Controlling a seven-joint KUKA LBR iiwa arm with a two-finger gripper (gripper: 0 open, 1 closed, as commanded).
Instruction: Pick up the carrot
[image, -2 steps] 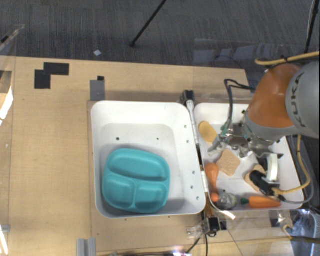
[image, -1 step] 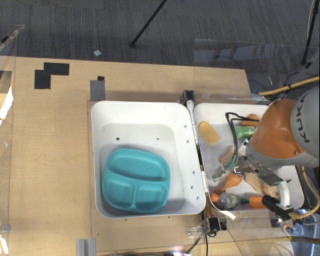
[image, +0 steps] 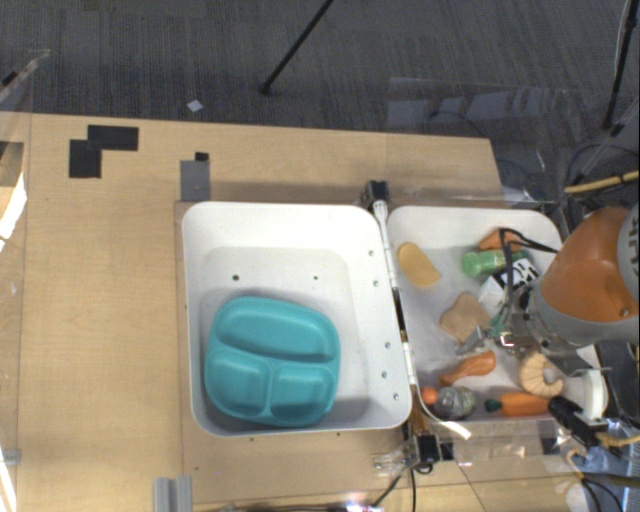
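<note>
While claw (image: 497, 335) hovers, pretzel (image: 541, 372) crowds carrot (image: 524, 404).

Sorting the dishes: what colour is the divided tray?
Teal, in the camera view.

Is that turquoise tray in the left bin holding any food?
Empty. The turquoise tray lies flat in the left bin, and all three of its compartments show bare.

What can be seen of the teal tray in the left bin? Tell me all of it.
The teal tray looks like smooth moulded plastic with rounded corners. It is divided into three sections: one long section across the far side and two smaller ones on the near side. It lies flat and slightly turned on the floor of the left bin, toward the near left corner. Nothing lies on it, and only the bin touches it.
</note>
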